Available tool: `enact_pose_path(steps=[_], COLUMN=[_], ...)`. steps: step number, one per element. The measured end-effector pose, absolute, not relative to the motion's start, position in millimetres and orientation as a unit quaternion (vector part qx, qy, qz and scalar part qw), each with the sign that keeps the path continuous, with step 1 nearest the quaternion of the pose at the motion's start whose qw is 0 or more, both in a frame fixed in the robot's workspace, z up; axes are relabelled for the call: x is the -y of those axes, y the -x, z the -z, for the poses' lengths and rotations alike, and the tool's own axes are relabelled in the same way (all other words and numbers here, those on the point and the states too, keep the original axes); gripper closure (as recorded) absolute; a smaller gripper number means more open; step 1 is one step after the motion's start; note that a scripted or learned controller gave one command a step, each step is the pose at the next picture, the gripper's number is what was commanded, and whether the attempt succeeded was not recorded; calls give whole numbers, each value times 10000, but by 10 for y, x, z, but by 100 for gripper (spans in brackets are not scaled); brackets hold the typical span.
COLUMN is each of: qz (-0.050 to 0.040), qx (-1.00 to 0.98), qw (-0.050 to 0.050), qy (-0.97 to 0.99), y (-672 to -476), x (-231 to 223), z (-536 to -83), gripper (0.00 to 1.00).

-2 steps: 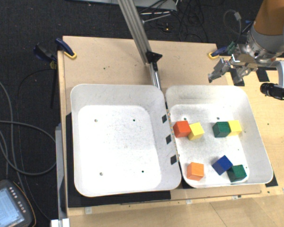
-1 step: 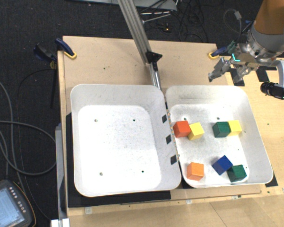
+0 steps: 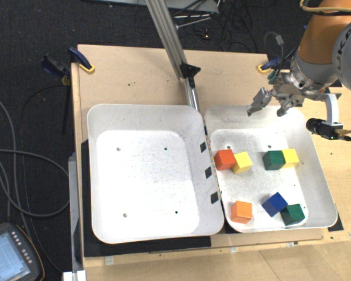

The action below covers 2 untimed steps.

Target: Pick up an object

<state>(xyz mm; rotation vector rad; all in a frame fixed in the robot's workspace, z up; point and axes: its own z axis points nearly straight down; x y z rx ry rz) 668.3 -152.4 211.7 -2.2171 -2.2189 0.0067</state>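
The right bin (image 3: pixel 313 174) holds several small blocks. An orange block (image 3: pixel 224 158) touches a yellow one (image 3: pixel 243 162) near the bin's left side. A green block (image 3: pixel 273 160) sits against another yellow block (image 3: pixel 290 156) further right. Along the front lie an orange block (image 3: pixel 241 211), a blue block (image 3: pixel 274 204) and a dark green block (image 3: pixel 292 214). My gripper (image 3: pixel 271 103) hangs over the back rim of the right bin, well above the blocks. Its two fingers are spread apart with nothing between them.
The left bin (image 3: pixel 143 171) stands beside the right one on the wooden bench (image 3: pixel 134 75). A slanted metal pole (image 3: pixel 169 34) crosses the back. Clamps sit at the bench's back corners (image 3: pixel 82 60). A black part (image 3: pixel 322 126) sticks out near the right bin's rim.
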Motion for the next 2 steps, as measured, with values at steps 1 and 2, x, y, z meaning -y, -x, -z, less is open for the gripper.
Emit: enact_pose_path(steps=[1, 2], qz=[-20, -15], qx=[7074, 7076], qw=[25, 16], qy=[7068, 7066], y=[-6642, -6634], x=[1481, 1469], z=[-1478, -941], gripper=[0, 0])
